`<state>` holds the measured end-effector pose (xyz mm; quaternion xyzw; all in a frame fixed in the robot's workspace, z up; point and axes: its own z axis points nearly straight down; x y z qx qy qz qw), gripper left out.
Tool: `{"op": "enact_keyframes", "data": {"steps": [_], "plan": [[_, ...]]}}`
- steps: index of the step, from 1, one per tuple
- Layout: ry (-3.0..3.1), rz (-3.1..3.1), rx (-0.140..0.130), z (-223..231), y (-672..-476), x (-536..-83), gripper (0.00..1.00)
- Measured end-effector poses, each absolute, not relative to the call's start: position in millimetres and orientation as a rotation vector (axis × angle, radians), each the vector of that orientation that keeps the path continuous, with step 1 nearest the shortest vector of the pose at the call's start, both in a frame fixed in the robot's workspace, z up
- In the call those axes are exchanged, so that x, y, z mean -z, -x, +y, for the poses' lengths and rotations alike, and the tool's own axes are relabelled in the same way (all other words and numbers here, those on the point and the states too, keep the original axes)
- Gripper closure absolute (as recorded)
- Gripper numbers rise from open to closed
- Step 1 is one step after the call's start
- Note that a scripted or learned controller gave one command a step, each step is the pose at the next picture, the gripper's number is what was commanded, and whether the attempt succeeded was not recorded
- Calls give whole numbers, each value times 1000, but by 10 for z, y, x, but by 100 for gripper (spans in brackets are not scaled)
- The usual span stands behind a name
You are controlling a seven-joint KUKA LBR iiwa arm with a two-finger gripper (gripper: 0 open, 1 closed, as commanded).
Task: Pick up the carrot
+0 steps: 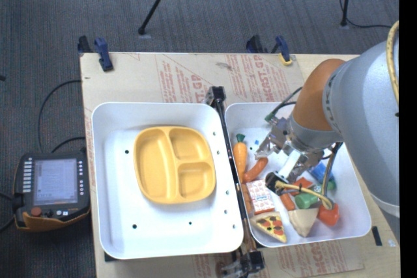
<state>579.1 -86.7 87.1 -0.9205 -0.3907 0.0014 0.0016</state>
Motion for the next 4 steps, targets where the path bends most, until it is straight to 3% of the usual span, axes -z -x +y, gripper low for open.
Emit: {"op": "enact_keyframes", "data": {"steps": [1, 2, 3, 4], "plan": [[3039, -786, -4, -116, -5706, -1873, 0], [3031, -816, -6, -352, -5349, -1870, 0], [3024, -839, -6, -32, -5555, -1868, 0], [3024, -840, -6, -33, -5555, -1868, 0]]}}
